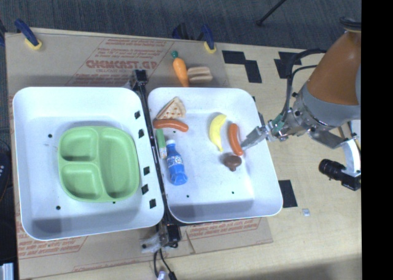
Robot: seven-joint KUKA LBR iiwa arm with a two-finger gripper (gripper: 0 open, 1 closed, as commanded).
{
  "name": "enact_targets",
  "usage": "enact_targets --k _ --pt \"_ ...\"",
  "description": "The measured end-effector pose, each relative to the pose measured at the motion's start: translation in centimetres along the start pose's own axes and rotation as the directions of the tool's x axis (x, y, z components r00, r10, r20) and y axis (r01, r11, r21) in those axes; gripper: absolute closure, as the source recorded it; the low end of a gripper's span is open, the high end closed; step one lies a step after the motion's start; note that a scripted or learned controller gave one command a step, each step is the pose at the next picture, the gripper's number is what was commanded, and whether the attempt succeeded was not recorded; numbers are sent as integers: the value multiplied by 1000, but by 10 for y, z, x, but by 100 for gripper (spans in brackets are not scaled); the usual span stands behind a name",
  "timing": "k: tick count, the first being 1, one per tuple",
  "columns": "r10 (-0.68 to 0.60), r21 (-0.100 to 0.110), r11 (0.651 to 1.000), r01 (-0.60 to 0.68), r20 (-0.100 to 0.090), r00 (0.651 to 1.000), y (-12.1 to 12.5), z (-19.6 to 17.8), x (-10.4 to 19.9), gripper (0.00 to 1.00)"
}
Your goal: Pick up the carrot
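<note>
The carrot (179, 70) is orange with a green top. It lies on the cardboard behind the right bin (264, 180), outside both bins, just left of a small bun (199, 75). My gripper (248, 141) reaches in from the right over the right bin's right side. Its tip hangs next to an orange-red sausage (234, 139) and above a brown lump (232, 162). The carrot is far from the gripper, up and to the left. Nothing shows held in the gripper.
The right bin also holds a yellow banana (216, 130), a sandwich wedge (173, 110), a second sausage (171, 124), and a blue bottle (176, 166). A green divided plate (98, 163) sits in the left bin (24, 150). Blue clamps stand along the bench's back edge.
</note>
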State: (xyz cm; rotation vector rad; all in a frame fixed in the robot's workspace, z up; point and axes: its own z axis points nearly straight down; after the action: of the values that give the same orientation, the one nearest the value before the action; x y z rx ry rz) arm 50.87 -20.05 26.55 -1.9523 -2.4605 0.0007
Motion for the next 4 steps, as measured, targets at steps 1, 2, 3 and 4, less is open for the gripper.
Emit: enact_targets --k 1,2,3,4 --pt "-122 3 992 122 -3 993 -33 107 1 0" --pt "-397 1 918 397 -4 918 -27 174 27 0" --pt "-608 0 794 608 1 794 -33 174 -3 0" --pt "-611 0 792 611 0 792 -33 164 -2 100"
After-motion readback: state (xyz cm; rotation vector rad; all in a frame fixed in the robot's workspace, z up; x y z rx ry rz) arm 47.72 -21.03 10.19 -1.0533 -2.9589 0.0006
